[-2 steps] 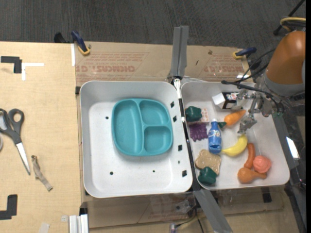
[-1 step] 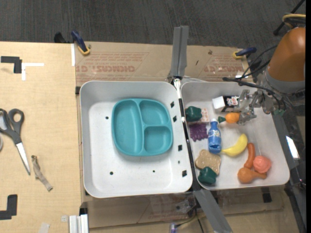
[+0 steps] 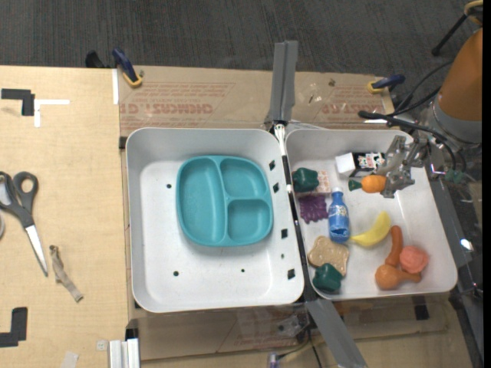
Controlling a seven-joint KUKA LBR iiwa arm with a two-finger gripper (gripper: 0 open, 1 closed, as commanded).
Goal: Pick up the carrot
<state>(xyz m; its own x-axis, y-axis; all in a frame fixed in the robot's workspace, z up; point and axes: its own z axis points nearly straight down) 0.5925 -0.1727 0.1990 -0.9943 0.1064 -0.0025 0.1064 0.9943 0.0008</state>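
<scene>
Carrot sat in the right bin, just above the banana, with the gripper touching its right end. Couldn't tell if the fingers were apart or clamped. Best to confirm both straddle it before lifting.

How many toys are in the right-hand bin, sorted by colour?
Orange: 3 – carrot, sausage-shaped piece, round one
Green: 2
Purple: 1 grapes
Blue: 1 bottle
Yellow: 1 banana
Pink: 1
Tan: 1 bread slice
White: 1 small box
Total: 11
</scene>
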